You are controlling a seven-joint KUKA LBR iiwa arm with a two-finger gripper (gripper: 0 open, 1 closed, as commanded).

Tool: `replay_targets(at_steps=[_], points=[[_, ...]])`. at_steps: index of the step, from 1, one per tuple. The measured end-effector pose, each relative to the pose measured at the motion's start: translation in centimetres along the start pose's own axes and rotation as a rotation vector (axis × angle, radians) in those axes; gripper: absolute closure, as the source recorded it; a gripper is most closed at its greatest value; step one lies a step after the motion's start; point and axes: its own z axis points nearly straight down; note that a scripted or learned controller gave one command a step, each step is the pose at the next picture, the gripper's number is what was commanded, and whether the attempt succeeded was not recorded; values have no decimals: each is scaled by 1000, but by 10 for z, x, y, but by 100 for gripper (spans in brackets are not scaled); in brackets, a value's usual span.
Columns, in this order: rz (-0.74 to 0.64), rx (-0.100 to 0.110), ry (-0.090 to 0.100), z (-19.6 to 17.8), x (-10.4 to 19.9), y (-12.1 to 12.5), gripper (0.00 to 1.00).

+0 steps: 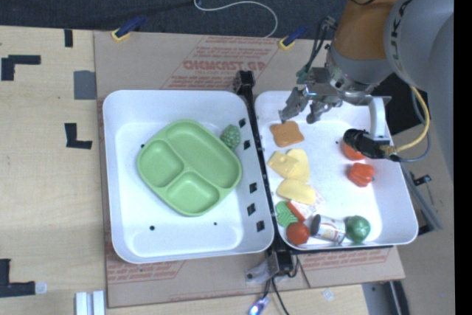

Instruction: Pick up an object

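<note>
My gripper (pixel 306 108) hangs over the back of the right bin (pixel 391 221), its two fingers spread open with nothing between them. Just below the fingertips lies an orange toast-like piece (pixel 287 133). Further toward the front lie two pale yellow pieces (pixel 289 162) (pixel 296 192). A red pepper-like piece (pixel 361 174) and another red piece (pixel 352 151) sit at the bin's right side. At the front are a red round piece (pixel 297 234), a green ball (pixel 358 227), a small bottle (pixel 326 229) and a green piece (pixel 284 214).
The left bin (pixel 129 232) holds a green divided plate (pixel 189 167) and a small green knobbly object (pixel 231 136) by the plate's far right corner. A black divider (pixel 253 158) runs between the bins. A black part of the arm (pixel 361 139) reaches over the right bin.
</note>
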Motion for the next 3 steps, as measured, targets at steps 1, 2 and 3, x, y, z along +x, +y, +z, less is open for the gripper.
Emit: replay_targets(at_steps=[1,2,3], points=[[5,2,-2,16,-8,-13,100],[3,-2,-1,-5,-5,-6,100],[4,2,-2,14,-13,-8,100]])
